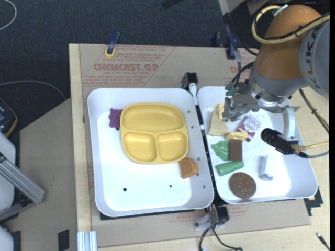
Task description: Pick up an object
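The left bin (104, 156) carries a purple scrap (114, 117), a yellow divided plate (154, 131) and a tan chunk (188, 168). In the right bin (301, 179), the gripper (230, 109) hangs over a pale wedge (216, 125), which looks light and stiff, best pinched across its narrow sides; its grip state I cannot tell. Green pieces (225, 158), a brown block (236, 150) and a cookie (243, 185) crowd just below

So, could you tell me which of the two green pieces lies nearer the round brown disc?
The lower green piece, just above the disc; the other green piece lies farther up the right bin.
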Robot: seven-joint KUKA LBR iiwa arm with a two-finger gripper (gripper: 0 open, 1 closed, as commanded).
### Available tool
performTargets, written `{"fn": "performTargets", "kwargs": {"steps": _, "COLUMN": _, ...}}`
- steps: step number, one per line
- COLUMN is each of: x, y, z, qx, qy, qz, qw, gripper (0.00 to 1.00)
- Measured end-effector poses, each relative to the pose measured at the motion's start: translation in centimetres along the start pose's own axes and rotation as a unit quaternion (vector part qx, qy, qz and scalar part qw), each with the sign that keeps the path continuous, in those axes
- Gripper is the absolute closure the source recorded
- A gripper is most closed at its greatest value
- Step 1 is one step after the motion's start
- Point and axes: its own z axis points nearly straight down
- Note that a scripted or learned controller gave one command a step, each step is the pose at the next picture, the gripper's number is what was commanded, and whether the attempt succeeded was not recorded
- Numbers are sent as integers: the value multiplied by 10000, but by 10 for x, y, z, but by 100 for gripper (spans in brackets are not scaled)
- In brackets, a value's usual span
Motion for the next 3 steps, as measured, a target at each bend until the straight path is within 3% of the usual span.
{"fn": "performTargets", "kwargs": {"steps": 1, "x": 41, "y": -37, "z": 12, "qx": 12, "qy": -4, "qz": 7, "qw": 10000, "gripper": 100}}
{"fn": "performTargets", "kwargs": {"steps": 2, "x": 86, "y": -70, "z": -5, "qx": 6, "qy": -1, "qz": -1, "qw": 10000, "gripper": 100}}
{"fn": "performTargets", "kwargs": {"steps": 3, "x": 80, "y": -77, "z": 12, "qx": 9, "qy": -11, "qz": 30, "qw": 10000, "gripper": 100}}
